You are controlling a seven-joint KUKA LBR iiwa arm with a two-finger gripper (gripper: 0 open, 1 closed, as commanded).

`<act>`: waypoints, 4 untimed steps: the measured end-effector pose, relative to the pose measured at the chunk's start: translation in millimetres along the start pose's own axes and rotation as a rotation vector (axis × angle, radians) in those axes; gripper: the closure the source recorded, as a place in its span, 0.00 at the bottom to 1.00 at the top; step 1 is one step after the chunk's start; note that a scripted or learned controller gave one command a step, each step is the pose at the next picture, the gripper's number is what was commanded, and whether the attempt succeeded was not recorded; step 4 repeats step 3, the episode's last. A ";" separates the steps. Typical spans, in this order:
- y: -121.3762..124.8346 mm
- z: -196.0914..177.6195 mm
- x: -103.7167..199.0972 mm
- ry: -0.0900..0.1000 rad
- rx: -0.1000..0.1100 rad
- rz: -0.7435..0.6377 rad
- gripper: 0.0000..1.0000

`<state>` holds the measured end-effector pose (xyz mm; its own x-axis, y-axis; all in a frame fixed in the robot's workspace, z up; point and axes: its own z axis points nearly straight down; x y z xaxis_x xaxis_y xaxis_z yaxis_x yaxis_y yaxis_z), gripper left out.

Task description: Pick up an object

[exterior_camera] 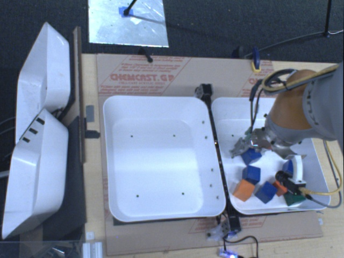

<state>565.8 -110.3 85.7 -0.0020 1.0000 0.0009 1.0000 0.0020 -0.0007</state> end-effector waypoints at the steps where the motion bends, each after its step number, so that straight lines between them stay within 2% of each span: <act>1: 0.0 -9.8 -1.6 0.000 0.000 0.002 1.00; 2: 47.9 -103.9 52.5 0.000 -0.008 -0.003 1.00; 3: 11.5 -124.2 132.3 0.001 -0.001 -0.004 1.00; 4: 11.5 -124.2 132.3 0.001 -0.001 -0.004 1.00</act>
